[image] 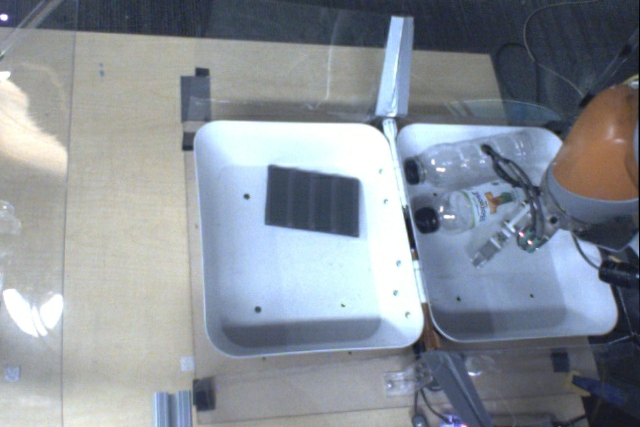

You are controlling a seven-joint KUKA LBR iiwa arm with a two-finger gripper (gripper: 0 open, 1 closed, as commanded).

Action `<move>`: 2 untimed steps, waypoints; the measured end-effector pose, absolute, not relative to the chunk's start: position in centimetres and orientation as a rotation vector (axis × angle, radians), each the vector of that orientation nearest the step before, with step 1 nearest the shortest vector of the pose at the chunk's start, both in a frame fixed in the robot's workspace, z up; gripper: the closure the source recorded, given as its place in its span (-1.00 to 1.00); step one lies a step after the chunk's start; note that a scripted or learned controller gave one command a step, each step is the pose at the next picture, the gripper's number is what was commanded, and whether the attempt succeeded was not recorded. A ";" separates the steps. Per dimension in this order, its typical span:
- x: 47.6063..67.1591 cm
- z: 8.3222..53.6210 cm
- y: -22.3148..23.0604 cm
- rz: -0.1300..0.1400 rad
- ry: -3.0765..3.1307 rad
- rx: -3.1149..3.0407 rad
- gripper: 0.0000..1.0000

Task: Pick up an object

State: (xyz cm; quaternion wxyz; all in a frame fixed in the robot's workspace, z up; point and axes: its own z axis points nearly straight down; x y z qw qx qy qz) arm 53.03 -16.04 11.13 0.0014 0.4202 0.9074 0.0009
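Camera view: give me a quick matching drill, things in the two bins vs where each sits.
Things:
1. dark ribbed pad
2. upper clear bottle
3. lower clear bottle
4. gripper

Places:
A. right bin, along its far wall
B. left bin, far half
C. over the right bin, right of the labelled bottle
D. right bin, black cap near the divider

Pairs: 1-B, 2-A, 3-D, 4-C

I see my arm reaching in from the right edge, its orange band forming a large rounded dome above a grey wrist. Below and to the left, the end effector points down-left, with thin cables looped around the wrist.
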 end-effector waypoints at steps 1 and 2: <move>57.5 10.3 -11.6 -0.013 2.675 1.647 -1.00; 57.5 10.3 -11.6 -0.013 2.675 1.646 -1.00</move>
